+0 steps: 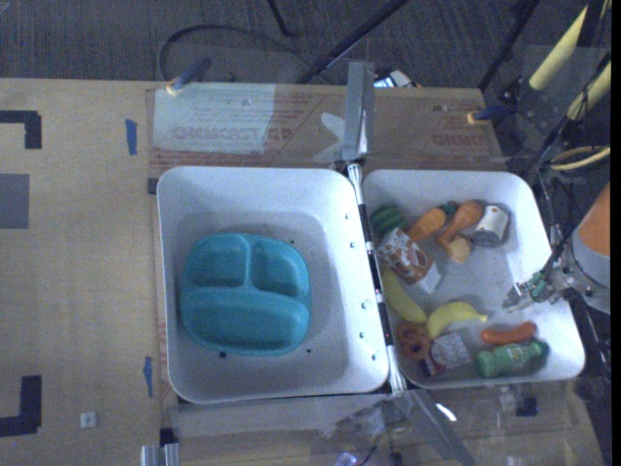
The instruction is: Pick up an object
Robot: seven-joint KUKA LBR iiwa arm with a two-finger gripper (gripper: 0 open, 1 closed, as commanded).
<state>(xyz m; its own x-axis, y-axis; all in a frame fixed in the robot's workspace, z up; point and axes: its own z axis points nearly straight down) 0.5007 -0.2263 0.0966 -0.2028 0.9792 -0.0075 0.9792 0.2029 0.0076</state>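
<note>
The right white bin (pixel 529 194) holds several toy foods: a green piece (pixel 388 217), an orange carrot (pixel 428 223), a grey-white can (pixel 493 223), a brown snack packet (pixel 403 256), two bananas (pixel 456 314), a donut (pixel 412 339), a red-orange pepper (pixel 508 335) and a green bottle (pixel 511 358). My gripper (pixel 525 292) hangs over that bin's right side, just above the pepper and to the right of the bananas. It looks open, with nothing between its fingers.
The left white bin (pixel 184 197) bears a teal divided plate (pixel 246 292). A metal divider (pixel 374 280) runs between the bins. Cables and stand legs lie beyond the bench at the back and right.
</note>
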